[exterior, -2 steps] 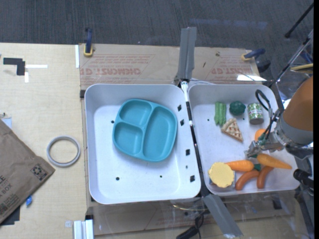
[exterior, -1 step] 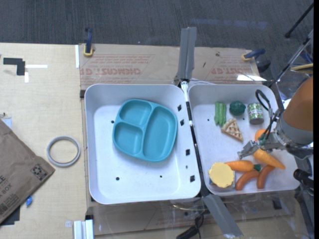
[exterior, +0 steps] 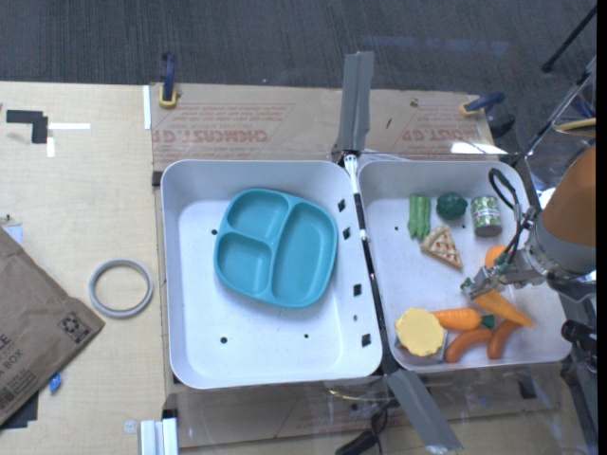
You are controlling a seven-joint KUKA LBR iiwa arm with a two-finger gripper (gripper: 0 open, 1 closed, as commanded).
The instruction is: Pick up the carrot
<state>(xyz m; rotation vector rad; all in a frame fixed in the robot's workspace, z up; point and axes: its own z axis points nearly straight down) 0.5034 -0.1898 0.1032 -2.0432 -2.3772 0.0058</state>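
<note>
The carrot, orange with a green top at its right end, lies near the front of the right bin. A second orange tapered piece lies just right of it, pointing right. My gripper hangs low over the bin, just above and slightly right of the carrot and close to the tapered piece's upper end. Whether it touches either one is unclear. The grey arm with its orange band comes in from the right edge.
The right bin also holds a yellow round piece, two reddish sausages, a pizza slice, green beans, a dark green item, a small can and an orange item. A teal divided plate lies in the left bin.
</note>
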